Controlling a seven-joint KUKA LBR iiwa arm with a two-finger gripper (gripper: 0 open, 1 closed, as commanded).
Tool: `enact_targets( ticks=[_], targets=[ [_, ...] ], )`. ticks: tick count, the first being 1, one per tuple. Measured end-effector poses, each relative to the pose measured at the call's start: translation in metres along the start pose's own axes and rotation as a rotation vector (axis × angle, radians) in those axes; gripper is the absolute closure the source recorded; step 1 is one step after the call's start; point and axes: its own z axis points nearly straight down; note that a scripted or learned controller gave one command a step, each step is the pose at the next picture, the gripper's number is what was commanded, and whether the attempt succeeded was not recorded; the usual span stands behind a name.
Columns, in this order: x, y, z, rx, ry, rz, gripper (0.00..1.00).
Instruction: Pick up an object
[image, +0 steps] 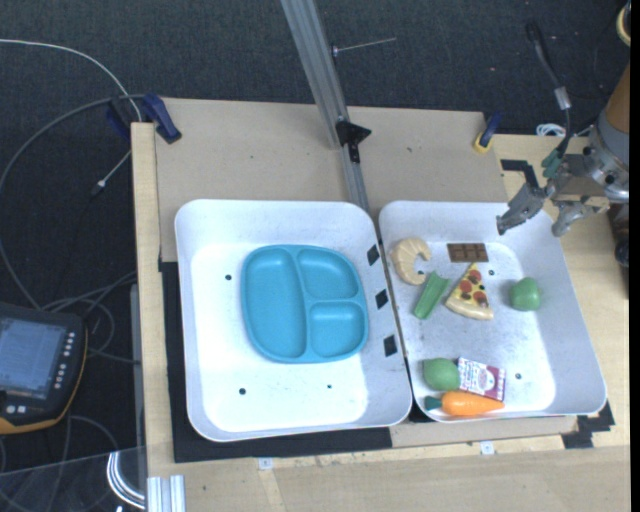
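Note:
My gripper (541, 217) hangs open over the far right rim of the right bin (570, 330), with nothing between its two fingers. Below and left of it in that bin lie a croissant (409, 258), a brown chocolate bar (467, 252), a pizza slice (470, 294), a green pepper strip (431, 296) and a green lime (525, 293). At the bin's near edge sit a green round fruit (438, 373), a small pink carton (479, 377) and an orange carrot (472, 404).
The left bin (205, 300) holds a blue divided plate (303, 303). A grey metal pole (322, 80) slants up from between the bins. Blue clamps (160, 118) grip the bench's far corners, and a pendant (35, 365) lies at the left.

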Motion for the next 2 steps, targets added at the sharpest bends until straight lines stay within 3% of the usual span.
enact_targets(
  ticks=[1, 2],
  targets=[
    [0.000, 0.000, 0.000, 0.000, 0.000, -0.001, 0.00],
    [0.010, -0.003, 0.053, 0.005, 0.001, 0.000, 0.00]
  ],
)
